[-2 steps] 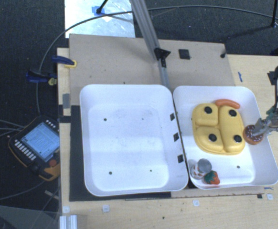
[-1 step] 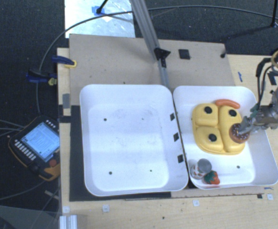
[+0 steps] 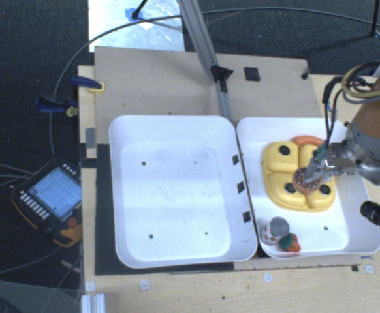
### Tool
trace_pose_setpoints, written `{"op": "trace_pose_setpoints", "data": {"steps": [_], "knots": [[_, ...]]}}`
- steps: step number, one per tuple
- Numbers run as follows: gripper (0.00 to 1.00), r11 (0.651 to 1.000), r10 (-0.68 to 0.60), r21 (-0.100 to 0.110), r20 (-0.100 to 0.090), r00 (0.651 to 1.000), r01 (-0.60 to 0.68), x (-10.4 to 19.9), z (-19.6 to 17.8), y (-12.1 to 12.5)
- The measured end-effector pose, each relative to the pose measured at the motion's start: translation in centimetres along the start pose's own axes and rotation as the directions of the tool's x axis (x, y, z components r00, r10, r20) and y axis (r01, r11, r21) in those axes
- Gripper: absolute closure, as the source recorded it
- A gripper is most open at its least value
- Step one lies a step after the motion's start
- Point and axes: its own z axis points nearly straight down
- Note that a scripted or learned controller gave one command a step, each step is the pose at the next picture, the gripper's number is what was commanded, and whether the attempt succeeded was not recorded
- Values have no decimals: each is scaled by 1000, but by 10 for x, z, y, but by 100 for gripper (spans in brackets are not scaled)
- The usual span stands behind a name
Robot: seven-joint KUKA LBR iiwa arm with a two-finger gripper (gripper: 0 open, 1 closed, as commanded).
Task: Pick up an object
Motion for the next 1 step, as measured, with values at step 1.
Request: {"op": "trace_pose_setpoints", "data": {"steps": [1], "knots": [[100,1000,1,0,0,1000,-1,44,4,1]]}}
